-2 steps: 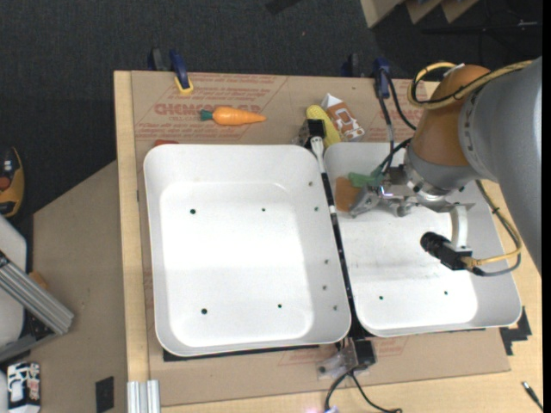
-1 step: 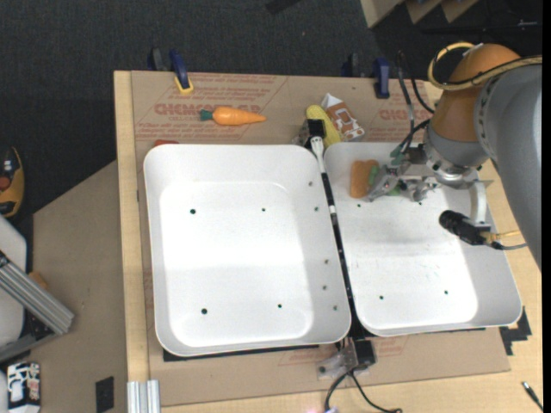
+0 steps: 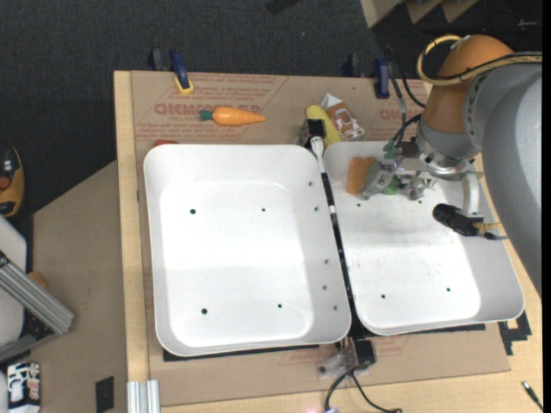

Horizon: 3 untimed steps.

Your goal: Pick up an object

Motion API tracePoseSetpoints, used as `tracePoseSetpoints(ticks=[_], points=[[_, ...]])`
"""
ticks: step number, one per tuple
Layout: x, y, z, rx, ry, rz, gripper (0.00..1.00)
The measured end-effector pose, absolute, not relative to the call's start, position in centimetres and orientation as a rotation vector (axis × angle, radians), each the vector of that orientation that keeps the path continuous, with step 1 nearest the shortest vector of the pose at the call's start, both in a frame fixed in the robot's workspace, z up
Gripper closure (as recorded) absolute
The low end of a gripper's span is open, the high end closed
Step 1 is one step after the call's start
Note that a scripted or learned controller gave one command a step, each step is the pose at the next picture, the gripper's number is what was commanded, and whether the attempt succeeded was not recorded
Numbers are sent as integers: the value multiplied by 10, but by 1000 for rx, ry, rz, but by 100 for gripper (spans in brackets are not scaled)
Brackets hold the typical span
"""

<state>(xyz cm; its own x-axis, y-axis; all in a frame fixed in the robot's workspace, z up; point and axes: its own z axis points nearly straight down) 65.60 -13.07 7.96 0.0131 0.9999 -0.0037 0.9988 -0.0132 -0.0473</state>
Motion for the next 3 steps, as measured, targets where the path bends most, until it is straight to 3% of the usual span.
tracePoseSetpoints(ticks=[1,2,3], points=[[656,-120,80,-2219,-2185,57,0],[653,-121,89,-2212,-2178,69,100],[639,-93,85,-2220,-2219,2,100]])
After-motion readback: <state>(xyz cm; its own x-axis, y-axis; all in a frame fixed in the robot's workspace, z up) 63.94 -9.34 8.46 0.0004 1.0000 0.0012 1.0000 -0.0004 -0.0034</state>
